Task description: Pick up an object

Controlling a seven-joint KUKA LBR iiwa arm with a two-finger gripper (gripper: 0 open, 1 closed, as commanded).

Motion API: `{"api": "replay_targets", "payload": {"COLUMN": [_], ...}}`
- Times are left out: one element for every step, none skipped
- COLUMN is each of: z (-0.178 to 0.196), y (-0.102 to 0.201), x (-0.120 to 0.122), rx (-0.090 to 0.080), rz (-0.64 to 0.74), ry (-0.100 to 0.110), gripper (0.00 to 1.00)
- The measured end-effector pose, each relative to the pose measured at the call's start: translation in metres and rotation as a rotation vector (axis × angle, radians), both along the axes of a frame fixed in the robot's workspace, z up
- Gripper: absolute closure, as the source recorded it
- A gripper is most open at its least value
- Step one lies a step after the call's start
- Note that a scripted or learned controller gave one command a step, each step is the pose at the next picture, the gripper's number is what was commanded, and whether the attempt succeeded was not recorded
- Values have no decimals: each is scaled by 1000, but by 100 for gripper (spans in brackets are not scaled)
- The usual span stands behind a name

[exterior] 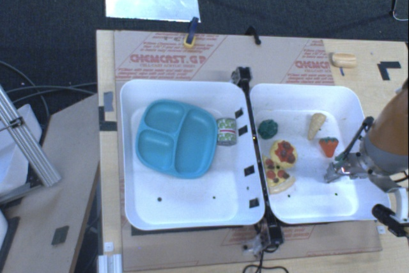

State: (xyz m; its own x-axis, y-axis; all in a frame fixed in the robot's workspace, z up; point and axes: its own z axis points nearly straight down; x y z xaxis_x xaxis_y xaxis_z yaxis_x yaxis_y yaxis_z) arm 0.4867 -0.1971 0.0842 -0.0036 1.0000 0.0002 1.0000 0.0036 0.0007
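Dark carpet surrounds the bench as the gripper (333,173), finger state unclear, should center over the toy strawberry (328,146) before closing.

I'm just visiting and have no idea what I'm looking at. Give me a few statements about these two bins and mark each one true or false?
1. The blue divided plate lies in the left bin. True.
2. The small can sits on the blue divided plate. False: it lies beside the plate's right edge, on the bin floor.
3. The toy pizza slice lies in the right bin. True.
4. The gripper holds the toy strawberry. False: the strawberry lies on the bin floor, apart from the gripper.
5. The green toy broccoli is in the left bin. False: it is in the right bin, near the divider.
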Motion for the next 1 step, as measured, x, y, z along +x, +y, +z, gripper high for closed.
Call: {"api": "replay_targets", "payload": {"z": [0], "y": [-9], "x": [0], "rx": [-1], "rz": [-3], "ry": [-2], "gripper": [100]}}
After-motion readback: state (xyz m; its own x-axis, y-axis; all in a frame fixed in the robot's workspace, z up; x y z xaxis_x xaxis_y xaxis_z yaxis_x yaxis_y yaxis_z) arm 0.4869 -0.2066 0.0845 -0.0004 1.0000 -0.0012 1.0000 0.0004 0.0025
